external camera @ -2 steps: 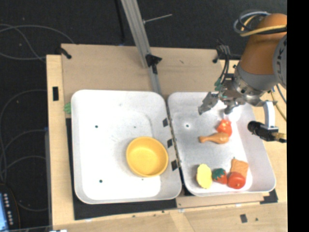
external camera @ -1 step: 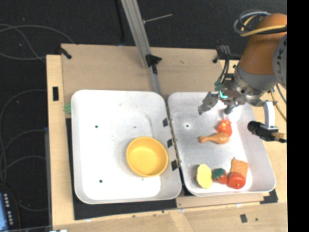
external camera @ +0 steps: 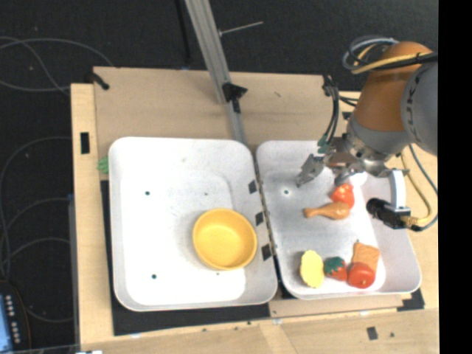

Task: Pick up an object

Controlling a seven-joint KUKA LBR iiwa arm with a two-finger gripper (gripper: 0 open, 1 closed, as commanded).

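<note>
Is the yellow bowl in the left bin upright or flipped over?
Upright. The yellow bowl shows its open hollow and rim to the camera, and nothing lies inside it. It sits toward the right side of the left bin.

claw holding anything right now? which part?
Cannot tell. The claw hangs over the right bin, just above a small red-orange piece; no grip shows.

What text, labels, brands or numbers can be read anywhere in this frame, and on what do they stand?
None can be read. The round yellow plastic bowl, the two shallow white bins and the grey arm with the orange band bear no visible lettering. A dark device at the lower left edge has marks too small and blurred to read.
</note>
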